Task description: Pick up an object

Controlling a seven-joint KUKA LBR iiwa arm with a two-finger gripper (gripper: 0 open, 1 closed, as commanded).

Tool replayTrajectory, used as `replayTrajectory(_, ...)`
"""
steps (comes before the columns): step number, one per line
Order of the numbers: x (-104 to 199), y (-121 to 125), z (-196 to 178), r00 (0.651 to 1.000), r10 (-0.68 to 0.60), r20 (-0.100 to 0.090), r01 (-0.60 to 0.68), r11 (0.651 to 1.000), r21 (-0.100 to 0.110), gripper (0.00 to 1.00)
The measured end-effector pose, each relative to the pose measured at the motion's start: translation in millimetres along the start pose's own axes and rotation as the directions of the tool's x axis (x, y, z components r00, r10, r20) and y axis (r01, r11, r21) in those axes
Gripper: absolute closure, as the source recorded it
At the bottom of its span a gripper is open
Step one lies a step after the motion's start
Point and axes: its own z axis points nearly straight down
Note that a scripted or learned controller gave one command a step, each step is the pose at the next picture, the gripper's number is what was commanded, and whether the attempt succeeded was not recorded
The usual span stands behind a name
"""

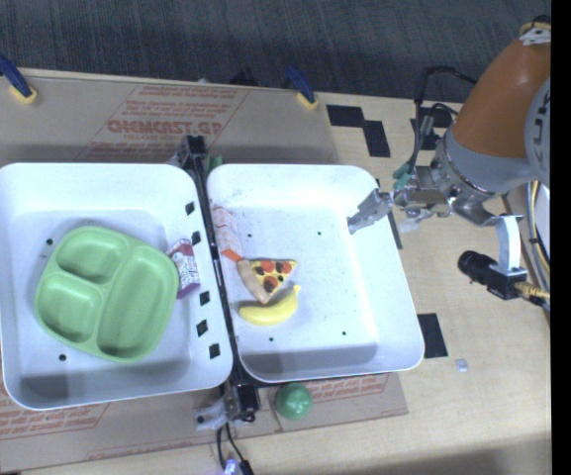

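Observation:
A toy pizza slice lies in the right bin, left of its middle. A yellow toy banana rests just below it, touching it. A small orange carrot-like piece sits at the pizza's upper left. My gripper hovers over the right bin's upper right corner, well to the right of these toys. Nothing shows between its fingers.
The left bin holds a green divided plate and a small wrapped packet by the divider. A green ball lies on the cardboard below the right bin. Clamps hold the cardboard's far edge.

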Motion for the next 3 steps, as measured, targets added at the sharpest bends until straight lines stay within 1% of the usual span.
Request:
replayTrajectory(1, -1.4, -73.1, 31.5, 1.000, -0.001, 0.001, 0.001, 1.000, 0.000, 0.00)
replayTrajectory(2, -13.9, -57.2, 171.4, 1.000, -0.001, -0.002, 0.001, 1.000, 0.003, 0.00)
replayTrajectory(3, -14.4, -56.4, 160.5, 1.000, -0.006, 0.000, 0.006, 1.000, 0.003, 1.00)
